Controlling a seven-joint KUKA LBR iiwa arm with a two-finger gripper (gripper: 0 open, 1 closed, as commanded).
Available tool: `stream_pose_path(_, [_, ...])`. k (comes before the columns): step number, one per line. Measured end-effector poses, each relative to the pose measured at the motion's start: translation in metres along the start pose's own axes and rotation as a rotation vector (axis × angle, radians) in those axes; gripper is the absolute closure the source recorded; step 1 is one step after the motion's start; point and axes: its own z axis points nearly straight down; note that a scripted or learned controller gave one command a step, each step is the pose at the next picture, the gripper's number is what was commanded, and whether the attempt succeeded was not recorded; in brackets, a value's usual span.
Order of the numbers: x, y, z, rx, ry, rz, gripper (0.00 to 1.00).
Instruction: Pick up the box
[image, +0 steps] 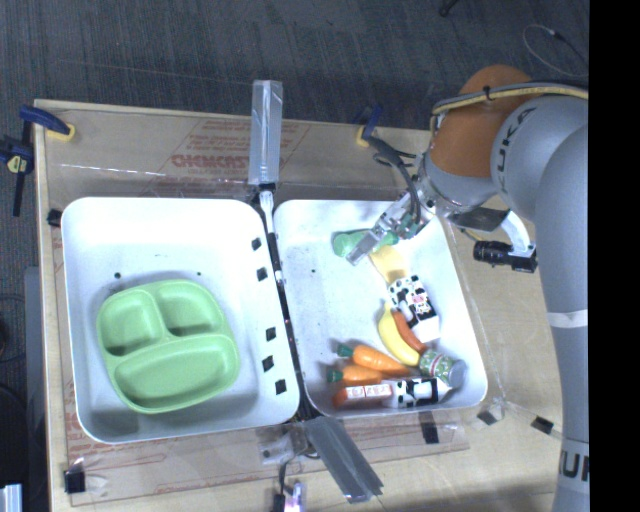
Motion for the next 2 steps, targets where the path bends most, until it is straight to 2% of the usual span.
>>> stream_pose_path(1, [0.069, 0.016, 0.047, 0.004, 0.005, 0.206, 0.00])
stream_pose_path(2, [0.116, -0.070, 0.069, 0.005, 0.007, 0.481, 0.00])
